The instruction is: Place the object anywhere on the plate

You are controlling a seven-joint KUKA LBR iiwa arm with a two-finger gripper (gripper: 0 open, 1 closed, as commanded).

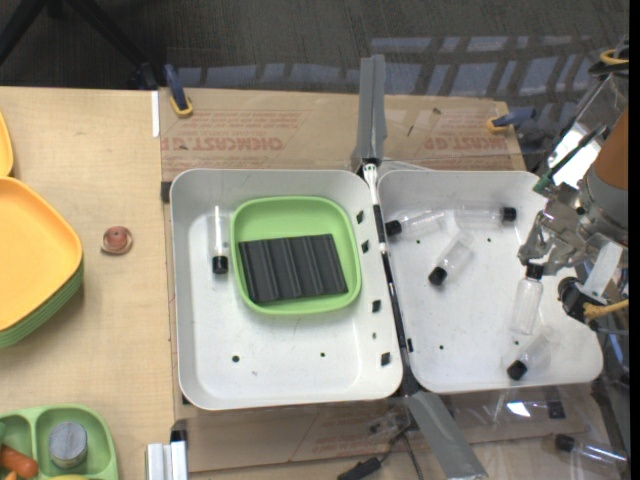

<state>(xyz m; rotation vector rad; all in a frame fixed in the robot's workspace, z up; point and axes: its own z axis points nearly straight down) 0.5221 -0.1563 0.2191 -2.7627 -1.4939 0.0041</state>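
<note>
Left bin [200,368], centre of frame: one green plate [295,218] bearing a dark ribbed slab [292,267]; one clear vial [218,238] with a black cap lying just left of the plate. Right bin [470,368]: several clear black-capped vials, scattered. End effector [537,266], right edge of frame, stands over the right bin, closed on the capped top of an upright vial [526,303]. Worktop [90,148], left: stacked yellow plates [30,258].
</note>
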